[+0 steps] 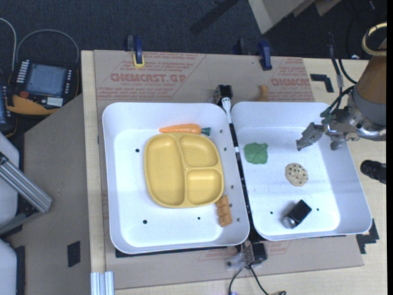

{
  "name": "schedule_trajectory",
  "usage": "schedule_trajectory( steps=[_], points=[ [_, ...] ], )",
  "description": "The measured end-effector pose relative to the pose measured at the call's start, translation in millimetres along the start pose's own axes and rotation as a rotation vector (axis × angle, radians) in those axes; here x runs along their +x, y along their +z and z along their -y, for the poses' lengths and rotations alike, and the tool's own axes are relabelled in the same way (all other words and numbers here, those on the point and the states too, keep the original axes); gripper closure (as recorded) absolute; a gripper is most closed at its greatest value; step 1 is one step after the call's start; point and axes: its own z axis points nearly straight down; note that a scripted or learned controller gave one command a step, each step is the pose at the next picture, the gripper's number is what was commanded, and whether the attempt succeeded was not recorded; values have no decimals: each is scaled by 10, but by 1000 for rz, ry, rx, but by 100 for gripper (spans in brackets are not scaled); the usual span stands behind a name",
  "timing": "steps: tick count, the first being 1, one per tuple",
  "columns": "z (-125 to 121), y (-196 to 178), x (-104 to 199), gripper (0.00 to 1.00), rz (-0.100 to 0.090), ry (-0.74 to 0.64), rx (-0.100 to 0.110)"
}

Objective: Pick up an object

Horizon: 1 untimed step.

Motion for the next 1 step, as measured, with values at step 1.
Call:
schedule_trajectory(
  steps=[1],
  points=[
    [104, 563, -32, 0, -2, 2, 7]
  ],
)
